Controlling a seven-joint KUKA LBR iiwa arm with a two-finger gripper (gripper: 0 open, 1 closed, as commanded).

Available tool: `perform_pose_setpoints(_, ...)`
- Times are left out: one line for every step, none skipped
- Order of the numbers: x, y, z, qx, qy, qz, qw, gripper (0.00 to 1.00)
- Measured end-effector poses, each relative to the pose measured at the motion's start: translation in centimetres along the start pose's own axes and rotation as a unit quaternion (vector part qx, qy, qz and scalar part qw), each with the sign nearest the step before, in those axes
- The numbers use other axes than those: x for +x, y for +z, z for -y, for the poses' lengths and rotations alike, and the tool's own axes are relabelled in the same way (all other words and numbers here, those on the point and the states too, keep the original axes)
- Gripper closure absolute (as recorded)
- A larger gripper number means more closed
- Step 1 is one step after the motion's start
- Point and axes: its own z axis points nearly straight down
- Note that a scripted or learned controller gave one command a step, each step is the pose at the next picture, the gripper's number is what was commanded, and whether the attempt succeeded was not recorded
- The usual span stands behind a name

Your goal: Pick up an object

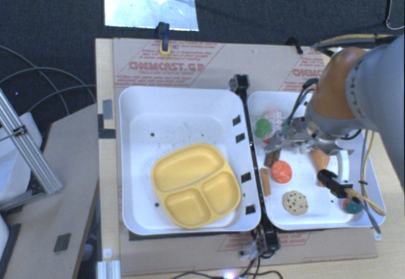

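Observation:
The right white bin (310, 223) holds several small items. A green round piece (263, 126) and a pink-and-white piece (274, 117) lie near its far left corner. A brown block (272, 158) sits above a red-orange ball (281, 172), and a speckled cookie (295, 202) lies near the front. My gripper (286, 137) hangs low over the bin's left part, just right of the green piece and above the brown block. The grey arm with its orange band (335, 91) covers the bin's far right.
The left bin (136, 107) holds a yellow divided plate (196, 184). In the right bin, a tan stick (264, 181) lies by the divider, an orange piece (320, 159) near the middle and a teal item (352, 206) at the front right.

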Motion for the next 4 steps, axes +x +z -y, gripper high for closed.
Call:
perform_pose_setpoints(-2.8,1.9,5.1,0.000,0.001,0.000,1.0000,0.00)
perform_pose_setpoints(-2.5,0.6,4.7,-0.004,-0.002,0.000,1.0000,1.00)
perform_pose_setpoints(-2.5,0.7,4.7,-0.004,-0.002,0.000,1.0000,0.00)
perform_pose_setpoints(0.2,1.7,3.3,-0.005,-0.003,0.001,1.0000,0.00)
